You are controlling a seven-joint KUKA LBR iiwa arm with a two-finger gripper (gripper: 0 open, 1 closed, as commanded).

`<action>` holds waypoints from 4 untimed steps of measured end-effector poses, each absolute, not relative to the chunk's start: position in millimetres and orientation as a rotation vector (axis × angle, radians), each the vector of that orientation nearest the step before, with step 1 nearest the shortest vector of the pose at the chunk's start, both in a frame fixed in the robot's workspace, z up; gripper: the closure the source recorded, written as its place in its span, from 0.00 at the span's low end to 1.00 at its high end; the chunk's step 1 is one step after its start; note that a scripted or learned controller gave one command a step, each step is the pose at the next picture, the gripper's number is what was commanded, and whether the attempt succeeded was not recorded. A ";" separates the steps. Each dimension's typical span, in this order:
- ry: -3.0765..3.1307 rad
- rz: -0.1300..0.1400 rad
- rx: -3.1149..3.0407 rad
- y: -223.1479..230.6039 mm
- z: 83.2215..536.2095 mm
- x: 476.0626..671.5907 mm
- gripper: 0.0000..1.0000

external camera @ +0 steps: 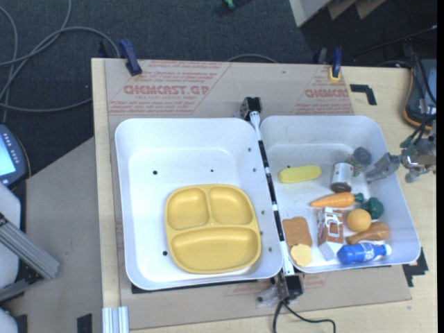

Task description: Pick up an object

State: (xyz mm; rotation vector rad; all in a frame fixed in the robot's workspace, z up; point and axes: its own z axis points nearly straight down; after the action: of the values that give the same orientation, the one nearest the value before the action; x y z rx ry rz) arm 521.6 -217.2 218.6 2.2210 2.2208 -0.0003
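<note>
The right bin point(326, 132) holds several small things: a yellow oblong piece point(300, 174), a small metal can point(340, 177), a grey round piece point(361, 157), a toy carrot point(335, 200), an orange ball point(359, 220), a dark green piece point(375, 207), a brown slice point(297, 232), a red and white packet point(330, 226) and a blue bottle point(361, 253). Grey metal parts that look like my gripper point(402, 163) reach over this bin's right rim, above and right of the can. Nothing shows held in it.
A yellow divided plate point(211, 227) lies in the left bin point(180, 144). A pale yellow disc point(301, 255) and a brown sausage shape point(368, 234) lie at the right bin's front. Blue clamps point(129, 56) hold the cardboard at the back.
</note>
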 end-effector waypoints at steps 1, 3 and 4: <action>2.230 -0.003 2.221 -197.1 76.8 564.4 0.00; 2.231 0.007 2.217 -218.9 96.4 662.1 1.00; 2.230 -0.002 2.220 -149.5 117.0 619.8 1.00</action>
State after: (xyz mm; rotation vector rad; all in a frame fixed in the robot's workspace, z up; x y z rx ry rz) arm 619.8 -149.5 117.0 2.2205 2.2295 -0.0019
